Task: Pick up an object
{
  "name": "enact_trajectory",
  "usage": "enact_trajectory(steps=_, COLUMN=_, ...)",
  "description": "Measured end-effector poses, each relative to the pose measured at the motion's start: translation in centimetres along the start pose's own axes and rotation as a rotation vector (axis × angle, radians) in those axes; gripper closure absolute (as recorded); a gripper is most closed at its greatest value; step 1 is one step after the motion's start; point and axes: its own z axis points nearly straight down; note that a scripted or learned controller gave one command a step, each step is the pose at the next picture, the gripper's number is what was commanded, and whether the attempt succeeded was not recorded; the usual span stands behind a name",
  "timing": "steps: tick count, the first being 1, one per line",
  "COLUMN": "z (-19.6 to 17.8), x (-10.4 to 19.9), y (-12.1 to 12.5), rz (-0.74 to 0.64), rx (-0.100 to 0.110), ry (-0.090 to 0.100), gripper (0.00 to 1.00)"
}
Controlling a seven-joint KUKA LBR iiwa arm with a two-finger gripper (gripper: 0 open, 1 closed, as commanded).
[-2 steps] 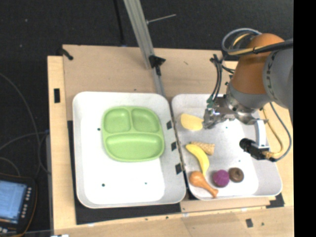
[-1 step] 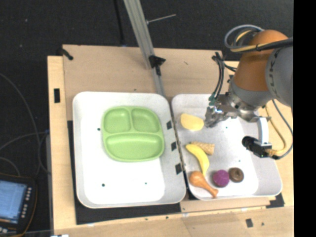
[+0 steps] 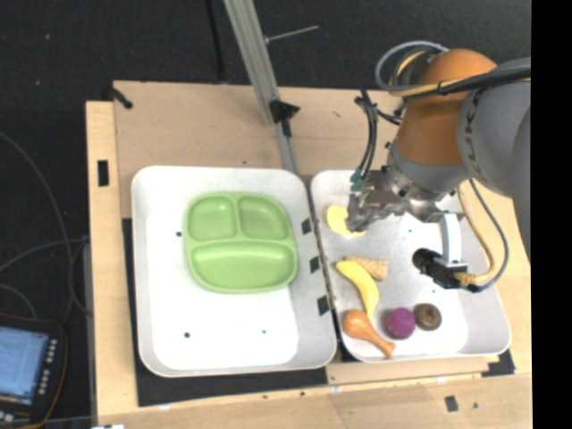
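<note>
Glossy green plastic plate [image 3: 241, 242], smooth white bins [image 3: 161, 329], matt wooden bench [image 3: 179, 123]

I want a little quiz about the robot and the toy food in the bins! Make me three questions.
1. True or false: the green plate lies in the left bin.
2. Which thing lies nearest the hand?
A. purple ball
B. pale yellow piece
C. donut
3. Fill the gap: the banana lies in the ____ bin.

Key
1. True.
2. B. The hand is low over the pale yellow piece, at the right bin's far left corner.
3. Right. The cone and the orange gourd lie there too.
</note>
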Motion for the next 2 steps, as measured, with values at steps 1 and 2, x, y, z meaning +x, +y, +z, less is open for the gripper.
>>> enact_trajectory(steps=1, z=-0.6, x=5.1, y=-1.5, rz=-0.001, rx=0.001, ry=0.0, gripper=1.0)
enact_trajectory(steps=2, z=-1.1, x=11.4, y=-1.5, rz=-0.002, rx=0.001, ry=0.001, gripper=1.0)
